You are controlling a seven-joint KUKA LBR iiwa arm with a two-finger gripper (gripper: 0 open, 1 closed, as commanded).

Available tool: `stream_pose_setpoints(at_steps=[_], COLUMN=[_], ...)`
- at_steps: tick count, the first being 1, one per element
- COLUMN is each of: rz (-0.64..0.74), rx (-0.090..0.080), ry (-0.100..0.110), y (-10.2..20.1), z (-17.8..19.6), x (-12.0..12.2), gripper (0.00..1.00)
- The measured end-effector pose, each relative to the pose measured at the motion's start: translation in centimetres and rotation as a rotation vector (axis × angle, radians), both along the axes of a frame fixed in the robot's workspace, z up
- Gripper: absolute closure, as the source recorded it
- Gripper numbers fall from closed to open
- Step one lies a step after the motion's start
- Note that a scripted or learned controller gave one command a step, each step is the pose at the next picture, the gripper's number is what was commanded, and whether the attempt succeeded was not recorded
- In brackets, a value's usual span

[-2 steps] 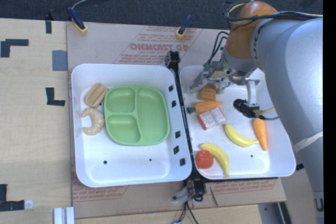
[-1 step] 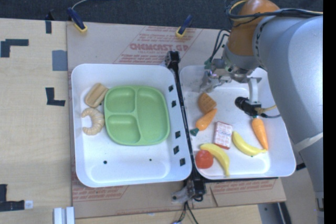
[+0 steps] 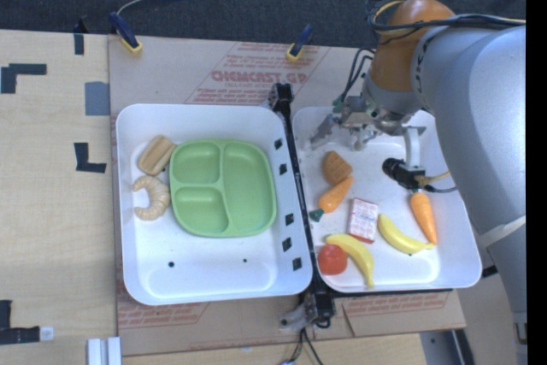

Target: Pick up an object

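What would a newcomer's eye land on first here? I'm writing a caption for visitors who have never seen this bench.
Probably the big grey arm with its orange band, reaching in from the right, its gripper hanging over the back of the right bin. Next, the green divided plate in the left bin, with a croissant beside it. Then the bright toy food in the right bin: two carrots and two bananas.

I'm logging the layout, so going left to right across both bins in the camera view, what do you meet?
Croissant → green divided plate → tomato → red-and-white box → orange carrot.
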State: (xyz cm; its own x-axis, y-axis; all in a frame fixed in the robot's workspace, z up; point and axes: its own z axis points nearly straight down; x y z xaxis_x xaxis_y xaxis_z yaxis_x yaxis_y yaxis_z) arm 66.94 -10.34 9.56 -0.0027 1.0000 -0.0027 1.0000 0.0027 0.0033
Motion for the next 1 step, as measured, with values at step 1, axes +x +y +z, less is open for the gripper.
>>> stream_pose_setpoints(at_steps=[1], rz=[-0.002], rx=[0.001], ry=[0.001], y=[0.94], z=[-0.97], x=[-3.18], gripper=[0.0])
